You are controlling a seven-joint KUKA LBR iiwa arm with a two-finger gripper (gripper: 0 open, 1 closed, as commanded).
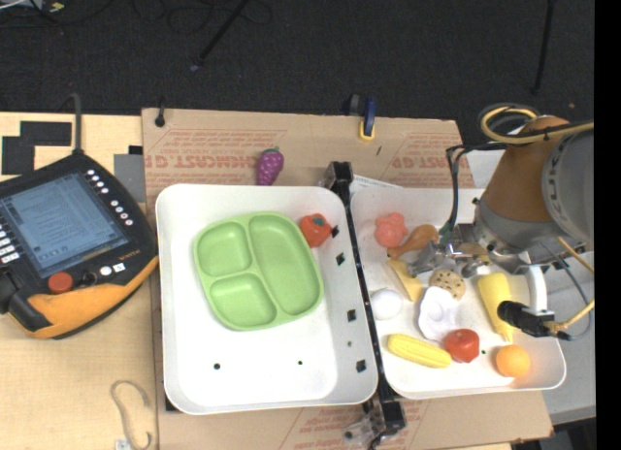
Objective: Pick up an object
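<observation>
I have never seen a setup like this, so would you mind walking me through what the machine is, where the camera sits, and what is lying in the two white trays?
The picture comes from one fixed camera above the bench, looking down at a slant. The grey and orange machine on the right is a robot arm; its gripper reaches down among the toys, and its tip is too cluttered to tell whether it holds anything.

Two shallow white bins sit side by side. The left bin contains a green divided plate and a red toy tomato at the plate's upper right edge. The right bin holds play food: a pink piece, a corn cob, a red tomato, an orange and a cookie.

Outside the bins, a purple grape toy lies on the cardboard, and a handheld control tablet rests at the left.
</observation>
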